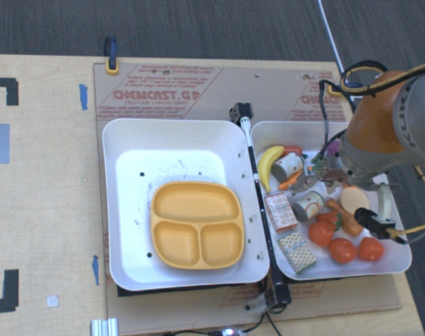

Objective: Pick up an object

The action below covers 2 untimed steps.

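Camera view, bench: two shallow white bins sit side by side on a board, the left bin [121,187] at nine o'clock of the right bin [401,261], their inner walls touching.

Camera view, left bin: it holds a yellow divided tray [197,224] lying flat, a little toward six o'clock of the bin's middle; it looks like a place to set things down, though the task names none.

Camera view, right bin: the candidates for picking are crowded here. A banana [267,164] lies at the bin's ten o'clock corner. A small tin [289,166] is just beside it at three o'clock. A red-printed packet [281,211] lies near the dividing wall, and a patterned packet [297,251] at its six o'clock. Red tomatoes [342,249] cluster toward five o'clock. A pale round thing [353,200] rests at their twelve o'clock.

Camera view, arm: it reaches in from three o'clock, the orange band [374,121] above the bin's far side, wrist pointed down over the clutter.

Camera view, gripper [317,180]: low among the tin and the orange pieces; whether it is spread or closed I cannot tell, and nothing is visibly lifted.

Judgement: the pile is packed tight, so neighbours may get nudged or pinched together; an edge item such as the banana looks easier.
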Tool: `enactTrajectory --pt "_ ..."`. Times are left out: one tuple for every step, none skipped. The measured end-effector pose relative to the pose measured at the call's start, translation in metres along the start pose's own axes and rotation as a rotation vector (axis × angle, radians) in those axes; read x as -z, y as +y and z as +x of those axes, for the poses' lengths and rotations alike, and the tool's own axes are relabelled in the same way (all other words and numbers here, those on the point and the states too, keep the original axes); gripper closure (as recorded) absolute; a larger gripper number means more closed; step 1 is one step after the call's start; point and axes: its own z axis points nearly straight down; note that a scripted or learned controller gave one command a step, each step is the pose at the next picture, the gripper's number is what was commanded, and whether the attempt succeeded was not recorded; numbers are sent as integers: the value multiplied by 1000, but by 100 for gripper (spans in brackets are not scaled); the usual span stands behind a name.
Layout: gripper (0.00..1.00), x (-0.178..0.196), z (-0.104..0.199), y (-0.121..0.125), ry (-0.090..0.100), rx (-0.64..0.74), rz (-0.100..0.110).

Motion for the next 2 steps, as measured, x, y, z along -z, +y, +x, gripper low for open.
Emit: enactTrajectory --pt "100 9 0 0 0 0 0" --pt "0 8 0 0 0 0 0"
